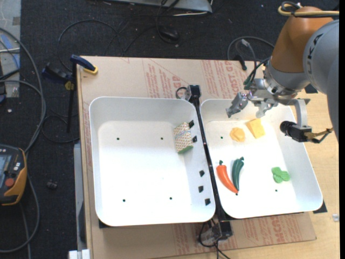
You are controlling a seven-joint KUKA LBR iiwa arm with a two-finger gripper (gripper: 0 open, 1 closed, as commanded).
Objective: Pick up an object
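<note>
- white plastic makes up the two shallow bins, side by side on a brown cardboard-covered worktop (135,74); the left bin (108,112) and the right bin (307,196) meet along a dark divider strip.
- the grey arm (318,42), with its orange band, reaches in from the right and hangs over the upper part of the right bin.
- the gripper (249,106) sits at the arm's lower end, its two fingers spread apart with nothing between them; one finger (235,107) points down-left toward the bin's upper left, the other sits just above the yellow block.
- a yellow block (256,128) lies in the right bin, just below the gripper and apart from it.
- a small orange-yellow piece (237,134) lies just beside the yellow block, to its left.
- a red-orange pepper (226,177) and a dark green pepper (237,172) lie next to each other lower in the right bin, near the divider.
- a bright green piece (280,175) lies well apart from them, toward the bin's right side.
- a patterned object with a green edge (184,138) rests in the left bin against its right wall.
- black cables and a blue-and-yellow clamp (81,65) lie around the worktop's far left corner.
</note>
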